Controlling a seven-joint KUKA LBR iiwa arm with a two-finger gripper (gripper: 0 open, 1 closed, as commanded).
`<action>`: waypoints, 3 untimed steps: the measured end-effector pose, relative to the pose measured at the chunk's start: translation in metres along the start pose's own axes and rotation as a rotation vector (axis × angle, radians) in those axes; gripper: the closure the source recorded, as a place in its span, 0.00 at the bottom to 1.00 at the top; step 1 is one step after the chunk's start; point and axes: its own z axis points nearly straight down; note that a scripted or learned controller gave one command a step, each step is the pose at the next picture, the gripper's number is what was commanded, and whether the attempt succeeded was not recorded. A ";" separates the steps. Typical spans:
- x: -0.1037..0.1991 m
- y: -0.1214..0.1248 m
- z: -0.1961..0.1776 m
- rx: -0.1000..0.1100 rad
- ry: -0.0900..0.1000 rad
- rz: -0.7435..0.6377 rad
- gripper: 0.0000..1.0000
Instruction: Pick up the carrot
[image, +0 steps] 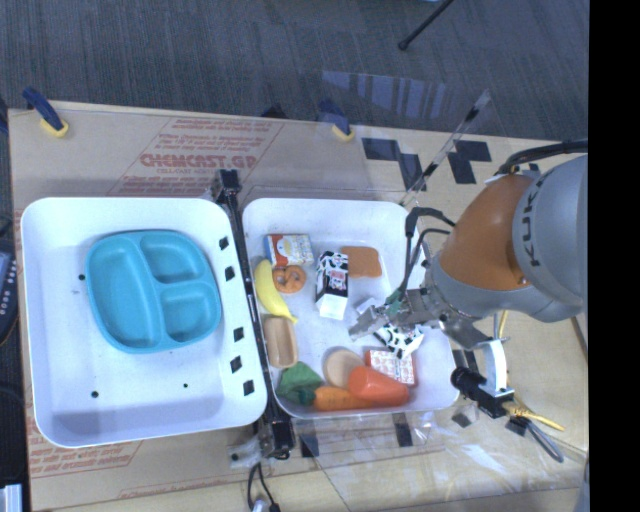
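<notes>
The carrot (335, 399) is orange with a green leafy top (299, 381). It lies along the front wall of the right bin (320, 212), pointing right, with a red toy vegetable (381, 386) against its tip. My gripper (383, 325) hovers low over the right side of that bin, up and to the right of the carrot and apart from it. A black-and-white patterned item (402, 341) sits just beneath the gripper. A red-and-white packet (392, 366) and a tan round piece (343, 366) lie between the gripper and the carrot.
The right bin also holds a yellow banana (270, 291), a cow-print carton (333, 279), an orange-brown block (363, 262), a small box (290, 248) and a bun (281, 343). In the left bin (60, 400) lies a blue divided plate (152, 290).
</notes>
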 end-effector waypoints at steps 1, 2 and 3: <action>0.072 0.051 -0.021 -0.002 0.006 -0.065 0.00; 0.072 0.120 0.031 -0.033 -0.007 -0.085 0.00; 0.003 0.130 0.037 -0.033 -0.019 -0.188 0.00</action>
